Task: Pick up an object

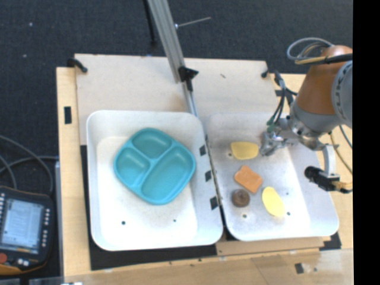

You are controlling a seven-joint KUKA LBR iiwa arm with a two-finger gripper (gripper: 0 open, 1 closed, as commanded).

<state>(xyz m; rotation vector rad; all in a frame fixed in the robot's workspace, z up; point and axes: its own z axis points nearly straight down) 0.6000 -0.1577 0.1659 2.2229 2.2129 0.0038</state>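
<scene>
While arm reaches into right bin [309,212], gripper [268,142] hangs beside yellow piece [244,151]; finger state unclear.

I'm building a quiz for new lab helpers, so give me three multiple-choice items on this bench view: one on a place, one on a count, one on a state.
1. Where does the teal divided plate lie?
A. in the left bin
B. in the right bin
C. on the bare bench

2. How many small objects lie in the right bin?
A. two
B. four
C. six

3. How does the gripper stand to the upper yellow piece?
A. it lifts the piece high above the bin
B. it is low, just right of the piece
C. it is over the left bin

Key: 1 A, the plate sits inside the left bin. 2 B, the upper yellow piece, an orange block, a brown round piece and a lower yellow piece. 3 B, the gripper is down beside the piece, which lies on the bin floor.
</scene>
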